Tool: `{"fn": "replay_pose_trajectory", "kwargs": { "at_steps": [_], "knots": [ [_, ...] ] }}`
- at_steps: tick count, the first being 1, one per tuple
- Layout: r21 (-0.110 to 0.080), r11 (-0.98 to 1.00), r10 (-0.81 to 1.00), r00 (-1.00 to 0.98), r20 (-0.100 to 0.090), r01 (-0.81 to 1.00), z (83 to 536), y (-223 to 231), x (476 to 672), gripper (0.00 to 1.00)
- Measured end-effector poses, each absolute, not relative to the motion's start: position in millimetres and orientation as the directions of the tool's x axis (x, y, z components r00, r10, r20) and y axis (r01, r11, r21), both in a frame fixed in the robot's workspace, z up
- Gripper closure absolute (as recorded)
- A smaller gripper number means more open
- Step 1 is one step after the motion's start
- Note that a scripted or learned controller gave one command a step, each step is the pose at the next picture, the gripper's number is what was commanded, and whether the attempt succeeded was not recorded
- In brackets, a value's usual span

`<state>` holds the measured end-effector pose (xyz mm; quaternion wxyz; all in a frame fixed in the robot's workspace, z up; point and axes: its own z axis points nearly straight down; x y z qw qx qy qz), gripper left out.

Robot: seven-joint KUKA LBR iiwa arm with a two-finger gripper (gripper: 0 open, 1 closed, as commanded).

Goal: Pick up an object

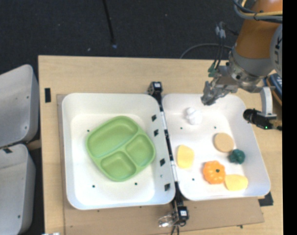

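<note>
From the overhead camera view, two shallow white plastic bins sit side by side on the wooden bench: the left bin (75,131) and the right bin (246,126). The left one carries a single light green plastic tray with three compartments (120,148), lying flat and turned at a slant, its long axis running from upper left to lower right. The right bin holds six small things: one small white lumpy object (191,115) near the upper left, one tan round disc like a biscuit (223,142) at the middle right, one dark green small ball-like piece (237,156) just beside the disc at its lower right, one pale yellow rounded piece (185,156) near the bin's left wall with its long axis roughly up and down, one orange pumpkin-shaped toy (214,172) lower down, and a second pale yellow piece (236,182), lying mostly crosswise, touching or nearly touching the pumpkin's right side. The grey arm with its orange band reaches in from the right, and its gripper (209,99) hangs over the upper edge of the right bin, to the upper right of the white object and apart from it, with nothing visible between the tips; how far they are parted cannot be told.
</note>
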<state>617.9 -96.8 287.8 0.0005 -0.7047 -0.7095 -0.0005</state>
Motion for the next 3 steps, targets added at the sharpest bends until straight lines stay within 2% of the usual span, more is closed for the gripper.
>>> {"fn": "replay_pose_trajectory", "kwargs": {
  "at_steps": [3],
  "knots": [
    [0.001,0.006,1.000,-0.006,0.000,1.000,245,52,634.9,1.00]
  ]
}}
